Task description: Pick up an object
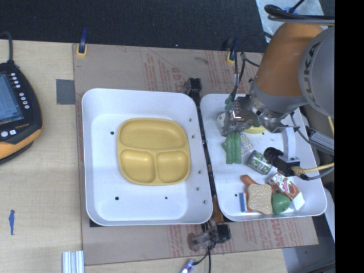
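Down in the right bin [318, 206] the clutter is tight, and that's the danger. The gripper [234, 125] sits low at the bin's upper left part, right above the top end of a green ridged piece [232, 148], a toy vegetable by the look of it, lying upright in the frame. Just right of it there's a small green can [259, 162] on its side, with something yellow [254, 130] peeking out under the wrist. A close from here could catch only the tip of the green piece and let it slip out, or nudge it into the can. The bin's left wall is close too, so a finger could scrape it on the way down.

How wide the tool stands I cannot tell; the metal at the wrist hides it, and nothing is visibly held.

The rest of the pickings sit lower right: a slice of toast [260, 198], a round green item [280, 202], a red-and-white packet [284, 185], all touching or nearly so. Awkward targets, those.

The arm [290, 56] comes in from the upper right of the frame, orange band bulking over the bin's top edge, wrist pitched steeply down. The left bin [102, 203] carries a yellow divided plate [153, 151] at its centre, well away from the action. A handheld controller [14, 112] rests at the far left edge.
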Controlling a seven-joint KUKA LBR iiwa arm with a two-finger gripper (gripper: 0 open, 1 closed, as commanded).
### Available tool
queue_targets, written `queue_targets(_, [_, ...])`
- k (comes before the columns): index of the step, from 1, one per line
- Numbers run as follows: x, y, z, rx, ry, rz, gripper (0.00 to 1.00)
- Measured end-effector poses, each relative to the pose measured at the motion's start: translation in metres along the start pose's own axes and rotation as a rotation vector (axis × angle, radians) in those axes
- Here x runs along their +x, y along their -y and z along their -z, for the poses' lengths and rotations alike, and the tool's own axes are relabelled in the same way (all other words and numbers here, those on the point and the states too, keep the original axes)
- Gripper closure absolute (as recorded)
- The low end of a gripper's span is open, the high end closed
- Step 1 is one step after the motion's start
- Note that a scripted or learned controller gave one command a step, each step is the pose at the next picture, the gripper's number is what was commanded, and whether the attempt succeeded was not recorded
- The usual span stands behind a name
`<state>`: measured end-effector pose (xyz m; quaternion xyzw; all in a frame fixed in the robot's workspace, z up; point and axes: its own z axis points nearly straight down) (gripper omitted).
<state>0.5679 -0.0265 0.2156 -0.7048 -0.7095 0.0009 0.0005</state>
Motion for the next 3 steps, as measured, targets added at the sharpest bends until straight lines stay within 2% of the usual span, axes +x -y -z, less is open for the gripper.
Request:
queue_targets(1, [-0.012,-0.037,-0.024,0.002,0.002,0.0,1.0])
queue_targets(2, [0.02,-0.031,-0.001,0.0,0.0,-0.002,1.0])
queue_targets(3, [0.07,0.007,0.006,0.003,0.001,0.001,1.0])
